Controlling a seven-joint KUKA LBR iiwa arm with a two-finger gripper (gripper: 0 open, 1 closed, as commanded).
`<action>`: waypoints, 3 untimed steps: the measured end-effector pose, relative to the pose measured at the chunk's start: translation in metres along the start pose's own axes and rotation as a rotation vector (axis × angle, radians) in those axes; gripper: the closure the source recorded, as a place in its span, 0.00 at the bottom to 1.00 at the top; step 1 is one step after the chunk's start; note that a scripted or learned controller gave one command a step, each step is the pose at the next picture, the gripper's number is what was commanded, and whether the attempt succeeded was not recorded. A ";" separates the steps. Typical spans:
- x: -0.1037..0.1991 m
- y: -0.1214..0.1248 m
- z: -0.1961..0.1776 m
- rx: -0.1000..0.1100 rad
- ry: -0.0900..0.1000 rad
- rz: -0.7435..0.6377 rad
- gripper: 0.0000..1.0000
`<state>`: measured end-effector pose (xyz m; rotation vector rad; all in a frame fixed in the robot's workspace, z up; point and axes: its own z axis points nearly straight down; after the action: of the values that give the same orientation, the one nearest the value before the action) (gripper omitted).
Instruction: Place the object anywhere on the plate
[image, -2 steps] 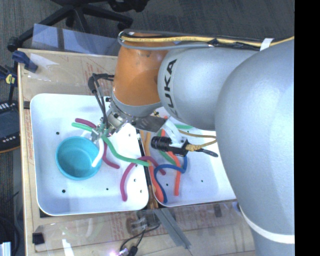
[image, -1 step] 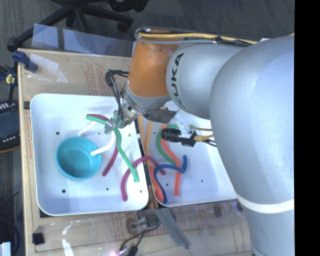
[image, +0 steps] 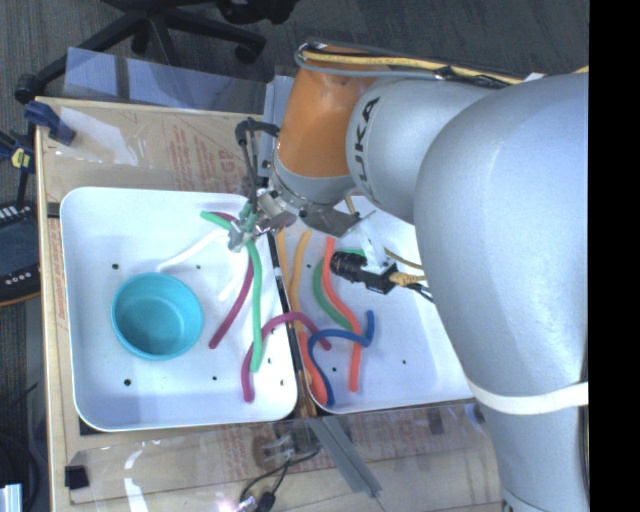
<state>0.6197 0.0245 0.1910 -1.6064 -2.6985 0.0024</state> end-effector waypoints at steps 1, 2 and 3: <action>0.062 -0.011 0.000 0.003 0.002 -0.162 1.00; 0.062 -0.011 0.000 0.002 0.001 -0.162 0.00; 0.062 -0.011 -0.010 0.004 0.002 -0.164 1.00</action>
<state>0.5806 0.0740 0.2010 -1.3781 -2.8183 0.0057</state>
